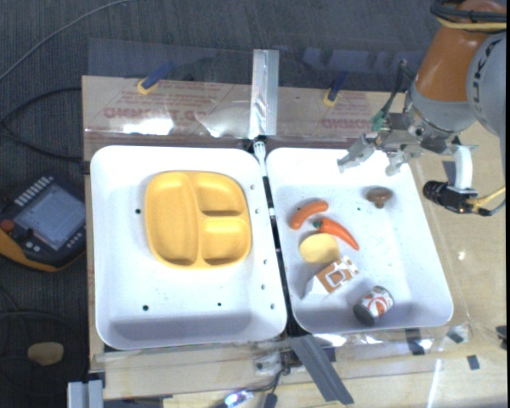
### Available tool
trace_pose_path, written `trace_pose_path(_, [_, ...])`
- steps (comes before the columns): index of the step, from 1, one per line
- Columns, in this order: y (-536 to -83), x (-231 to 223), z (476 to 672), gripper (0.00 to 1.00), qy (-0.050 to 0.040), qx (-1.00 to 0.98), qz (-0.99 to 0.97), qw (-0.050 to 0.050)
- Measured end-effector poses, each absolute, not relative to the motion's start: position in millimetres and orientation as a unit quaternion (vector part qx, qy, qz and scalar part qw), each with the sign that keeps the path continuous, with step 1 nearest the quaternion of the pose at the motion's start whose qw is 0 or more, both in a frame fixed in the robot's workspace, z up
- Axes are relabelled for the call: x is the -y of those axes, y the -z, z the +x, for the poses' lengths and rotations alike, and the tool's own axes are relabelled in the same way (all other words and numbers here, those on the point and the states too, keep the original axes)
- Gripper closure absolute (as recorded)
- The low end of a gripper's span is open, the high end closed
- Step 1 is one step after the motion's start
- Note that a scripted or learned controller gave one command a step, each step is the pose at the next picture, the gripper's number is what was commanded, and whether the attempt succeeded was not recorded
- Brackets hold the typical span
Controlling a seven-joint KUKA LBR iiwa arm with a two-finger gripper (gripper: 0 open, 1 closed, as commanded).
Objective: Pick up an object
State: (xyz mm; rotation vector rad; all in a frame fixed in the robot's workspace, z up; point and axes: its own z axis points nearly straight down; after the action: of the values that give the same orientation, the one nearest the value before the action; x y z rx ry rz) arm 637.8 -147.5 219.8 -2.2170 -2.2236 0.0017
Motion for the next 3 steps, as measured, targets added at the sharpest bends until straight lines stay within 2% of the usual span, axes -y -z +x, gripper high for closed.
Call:
trace_pose_path(1, [-110.6, 112.7, 616.2, 0.00, 0.0014, 0.727, -0.687, -0.002])
trace_pose_path(2, [-89.4, 113.8, 602.1, 0.00, 0.0026, 0.738, -0.675, -0.005])
trace_pose_path(3, [-100.1, 113.8, 603.4, 1.00, 0.0042, 0.738, -0.675, -0.006])
